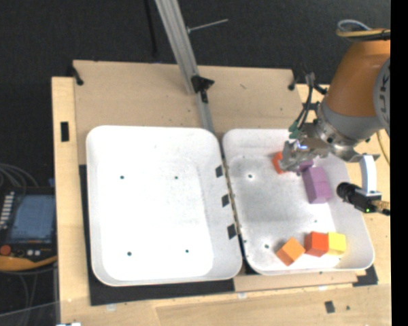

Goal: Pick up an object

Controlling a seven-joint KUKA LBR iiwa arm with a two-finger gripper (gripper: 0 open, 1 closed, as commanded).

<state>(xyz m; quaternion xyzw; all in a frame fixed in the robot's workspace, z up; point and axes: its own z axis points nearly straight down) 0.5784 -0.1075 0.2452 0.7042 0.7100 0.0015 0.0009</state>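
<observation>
Here the grey two-finger gripper (298,156) sits low over a small red block (279,162) in the right white bin (258,141) — its grip state I cannot tell. The purple block (317,184) just beside could get nudged — spoiling the pick.

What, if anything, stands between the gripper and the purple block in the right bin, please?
Nothing visible does. The gripper hangs just above the upper end of the purple block, with a small red block beside it on the left, not between them.

bench (143,90) | wooden | bears: left bin (153,202), right bin (258,148)
</observation>
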